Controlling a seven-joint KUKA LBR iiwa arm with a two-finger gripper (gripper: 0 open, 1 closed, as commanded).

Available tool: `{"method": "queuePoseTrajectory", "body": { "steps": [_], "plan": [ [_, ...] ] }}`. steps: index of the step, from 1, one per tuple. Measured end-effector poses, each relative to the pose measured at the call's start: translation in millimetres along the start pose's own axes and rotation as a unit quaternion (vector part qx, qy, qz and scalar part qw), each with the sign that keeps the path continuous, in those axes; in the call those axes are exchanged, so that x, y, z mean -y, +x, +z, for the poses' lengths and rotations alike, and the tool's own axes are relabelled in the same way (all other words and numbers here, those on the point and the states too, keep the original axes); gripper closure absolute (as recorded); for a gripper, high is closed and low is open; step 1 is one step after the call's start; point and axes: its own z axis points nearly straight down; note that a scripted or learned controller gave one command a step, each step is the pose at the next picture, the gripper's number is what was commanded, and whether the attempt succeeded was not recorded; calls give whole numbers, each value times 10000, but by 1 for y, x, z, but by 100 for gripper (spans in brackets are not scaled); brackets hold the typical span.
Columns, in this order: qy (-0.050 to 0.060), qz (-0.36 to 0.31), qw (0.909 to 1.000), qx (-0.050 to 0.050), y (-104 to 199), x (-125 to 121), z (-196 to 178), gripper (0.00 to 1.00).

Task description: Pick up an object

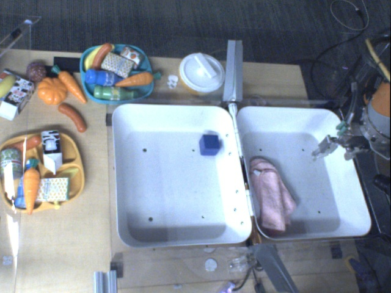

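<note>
Your end effector (333, 143) is hanging spread, gripping nothing, over the right bin (342, 118); the pink cloth (272, 194) is lying lengthwise front-to-back.

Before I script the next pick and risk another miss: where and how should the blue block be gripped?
Probably straight from above, closing on two opposite flat sides. The blue block is a small cube lying alone on the left bin floor, clear of the walls, so a vertical approach leaves the end effector room on every side.

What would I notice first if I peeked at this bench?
Probably the small blue cube, alone in the left white bin, and the crumpled pink cloth against the left wall of the right white bin. To the left, a blue bowl and yellow tray hold colourful toy food.
</note>
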Motion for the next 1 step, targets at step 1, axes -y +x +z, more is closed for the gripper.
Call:
{"method": "queuePoseTrajectory", "body": {
  "steps": [1],
  "plan": [
    [-18, -3, 10000, 7, 25, 29, -92, 0]
  ]
}}
